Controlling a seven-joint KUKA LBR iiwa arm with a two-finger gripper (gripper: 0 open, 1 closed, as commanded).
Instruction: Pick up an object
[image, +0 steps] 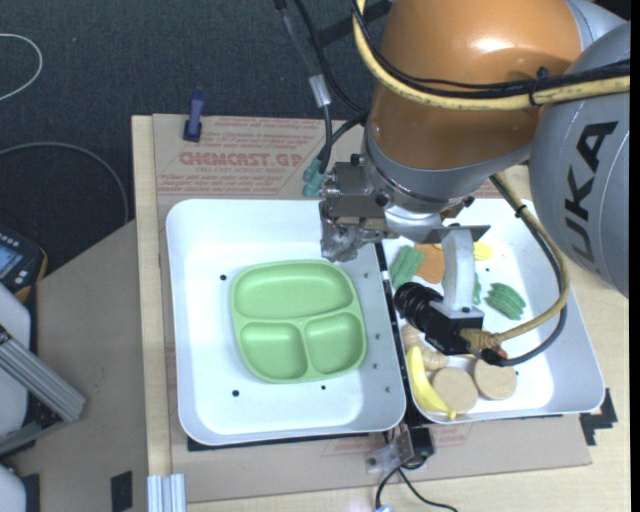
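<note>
The grey-and-orange robot arm overhangs two shallow white plastic bins. The left bin holds a pale green three-compartment plastic tray, and the right bin holds small toy foods, all candidates for picking. The gripper hangs at the divider, near the tray's far right corner; whether it is open or closed cannot be told. Risk: descending here, it likely strikes the rims and grasps nothing.

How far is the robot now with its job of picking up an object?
Done: nothing looks picked up. The green plate lies flat in the left bin, and the tan discs and the yellow piece lie in the right bin. In hand: the tool hangs above where the bins meet, by the plate's far corner; whether it holds anything I cannot tell. Left: the grasp and the lift.
</note>
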